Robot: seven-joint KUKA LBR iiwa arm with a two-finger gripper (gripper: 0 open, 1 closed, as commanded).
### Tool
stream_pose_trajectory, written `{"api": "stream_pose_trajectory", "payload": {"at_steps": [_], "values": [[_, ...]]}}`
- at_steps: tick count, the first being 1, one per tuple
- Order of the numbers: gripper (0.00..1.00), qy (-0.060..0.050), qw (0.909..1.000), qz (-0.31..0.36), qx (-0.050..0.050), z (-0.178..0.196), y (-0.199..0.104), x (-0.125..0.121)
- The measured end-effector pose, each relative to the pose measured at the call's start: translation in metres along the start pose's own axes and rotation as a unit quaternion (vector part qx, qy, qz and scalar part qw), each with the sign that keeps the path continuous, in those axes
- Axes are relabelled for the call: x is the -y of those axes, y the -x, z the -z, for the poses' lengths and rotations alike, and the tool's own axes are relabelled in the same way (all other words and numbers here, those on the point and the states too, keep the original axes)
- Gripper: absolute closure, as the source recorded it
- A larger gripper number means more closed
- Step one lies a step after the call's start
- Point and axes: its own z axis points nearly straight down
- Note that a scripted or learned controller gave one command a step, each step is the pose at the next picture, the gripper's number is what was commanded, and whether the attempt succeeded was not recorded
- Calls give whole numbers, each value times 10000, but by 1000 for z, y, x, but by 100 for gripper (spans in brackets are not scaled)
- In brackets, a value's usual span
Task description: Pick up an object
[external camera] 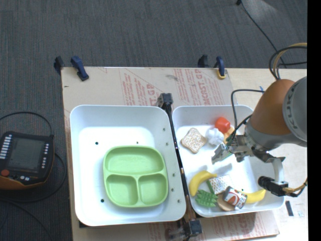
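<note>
Banana (199, 181) lies below-left of jaws (219, 153).

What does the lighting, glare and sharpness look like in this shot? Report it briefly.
Camera view: even, diffuse light with soft shadows inside the left bin around the green tray; mild glare on the white bin walls; gripper slightly soft, small items near the banana hard to resolve.
</note>
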Motion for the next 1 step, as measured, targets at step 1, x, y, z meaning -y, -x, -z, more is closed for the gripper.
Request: {"api": "stream_pose_trajectory", "payload": {"at_steps": [1], "values": [[0,0,10000,0,0,0,0,0]]}}
